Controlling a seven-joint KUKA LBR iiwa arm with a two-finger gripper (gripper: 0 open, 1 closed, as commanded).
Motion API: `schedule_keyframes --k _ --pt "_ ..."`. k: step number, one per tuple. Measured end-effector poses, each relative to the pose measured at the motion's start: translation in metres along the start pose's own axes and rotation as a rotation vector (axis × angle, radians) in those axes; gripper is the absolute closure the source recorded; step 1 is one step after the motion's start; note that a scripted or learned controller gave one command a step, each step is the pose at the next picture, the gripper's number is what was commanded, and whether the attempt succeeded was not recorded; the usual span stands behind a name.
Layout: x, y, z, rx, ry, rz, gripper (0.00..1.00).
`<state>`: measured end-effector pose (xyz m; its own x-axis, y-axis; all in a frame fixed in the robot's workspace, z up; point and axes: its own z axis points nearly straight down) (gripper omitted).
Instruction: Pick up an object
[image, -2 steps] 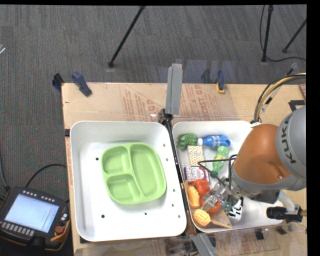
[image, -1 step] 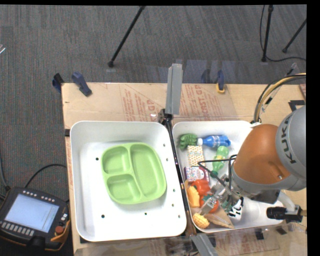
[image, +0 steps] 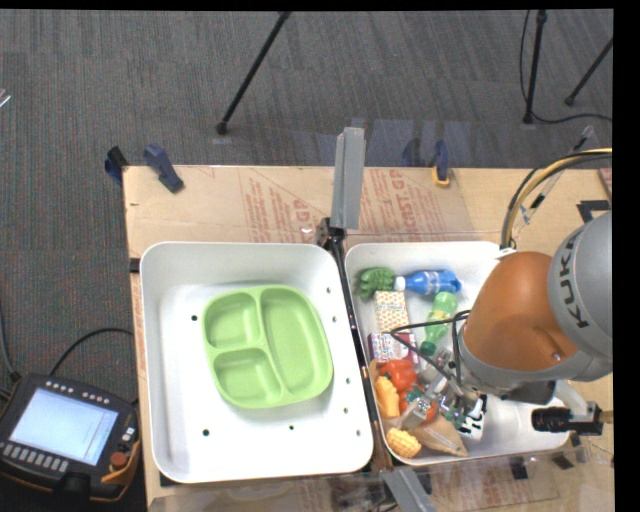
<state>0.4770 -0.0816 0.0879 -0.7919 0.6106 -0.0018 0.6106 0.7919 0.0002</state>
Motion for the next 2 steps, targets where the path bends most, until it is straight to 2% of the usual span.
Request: schedule_keyframes --k 1,2 --pt "0.0006 0.0015 -0.0003 0.0 0.0 -0.106 0.0" --pt "0.0008 0.0022 -0.0005 0.0 0.0 -0.142 0.0"
